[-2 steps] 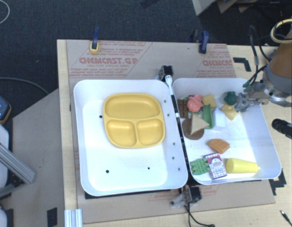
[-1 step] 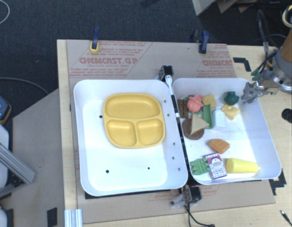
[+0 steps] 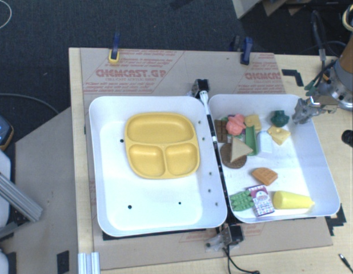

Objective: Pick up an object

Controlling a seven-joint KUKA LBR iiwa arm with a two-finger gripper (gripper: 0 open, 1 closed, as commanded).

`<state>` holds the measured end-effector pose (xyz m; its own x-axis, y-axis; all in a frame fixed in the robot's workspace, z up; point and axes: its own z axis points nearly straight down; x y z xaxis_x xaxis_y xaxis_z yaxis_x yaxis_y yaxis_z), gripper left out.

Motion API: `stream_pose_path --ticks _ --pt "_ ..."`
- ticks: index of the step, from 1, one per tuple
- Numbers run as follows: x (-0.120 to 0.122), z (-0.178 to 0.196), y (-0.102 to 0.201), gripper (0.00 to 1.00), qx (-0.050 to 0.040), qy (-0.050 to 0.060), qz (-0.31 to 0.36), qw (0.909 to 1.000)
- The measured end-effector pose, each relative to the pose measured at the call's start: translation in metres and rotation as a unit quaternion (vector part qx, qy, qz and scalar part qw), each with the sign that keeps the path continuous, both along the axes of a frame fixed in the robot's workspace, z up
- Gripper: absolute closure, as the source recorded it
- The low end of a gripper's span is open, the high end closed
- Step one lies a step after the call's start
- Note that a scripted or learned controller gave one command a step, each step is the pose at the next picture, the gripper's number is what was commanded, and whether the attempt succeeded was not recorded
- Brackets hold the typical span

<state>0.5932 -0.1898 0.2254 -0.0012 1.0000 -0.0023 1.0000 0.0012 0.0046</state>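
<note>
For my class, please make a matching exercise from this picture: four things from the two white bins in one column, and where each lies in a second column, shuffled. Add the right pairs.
Things
1. yellow divided tray
2. dark green toy
3. yellow cylinder
4. pink toy

Places
A. near corner of the right bin, by the small pink carton
B. left bin, in its far half
C. far part of the right bin, closest to the pincer
D. right bin, near its left wall, on the pile of toys

Pairs: 1-B, 2-C, 3-A, 4-D
</note>
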Motion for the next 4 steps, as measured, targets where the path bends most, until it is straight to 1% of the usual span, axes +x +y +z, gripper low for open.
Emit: stream_pose_path --ticks 1,2,3,4 --pt "0.003 -0.01 0.055 1.0 0.0025 0.004 0.002 1.0" --pt "0.004 -0.018 0.11 1.0 0.0026 0.004 0.002 1.0" --pt "0.017 -0.012 0.167 1.0 0.002 0.0 0.003 1.0" --pt "0.013 -0.014 0.223 1.0 0.0024 0.003 0.003 1.0"
